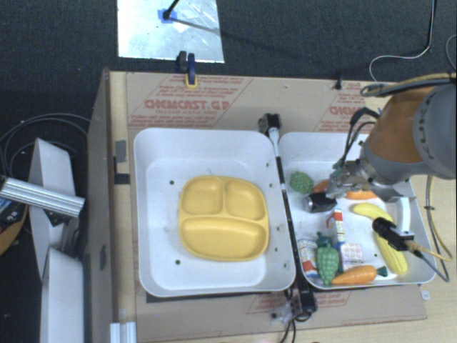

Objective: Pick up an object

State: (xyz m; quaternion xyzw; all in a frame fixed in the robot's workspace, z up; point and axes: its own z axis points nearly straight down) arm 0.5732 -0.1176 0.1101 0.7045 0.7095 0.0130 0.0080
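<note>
My gripper is low in the right bin, near its left-middle part. A green bumpy toy lies just to its left, and an orange piece shows just to its right, partly under the wrist. A white and red tube lies right below the gripper. A yellow banana, a corn cob, a carrot, a green cone-shaped toy and a small can fill the bin's front part. I see nothing clearly held.
The left bin holds a yellow divided plate. A ridge separates the two bins. The arm comes in over the right bin's back right corner.
</note>
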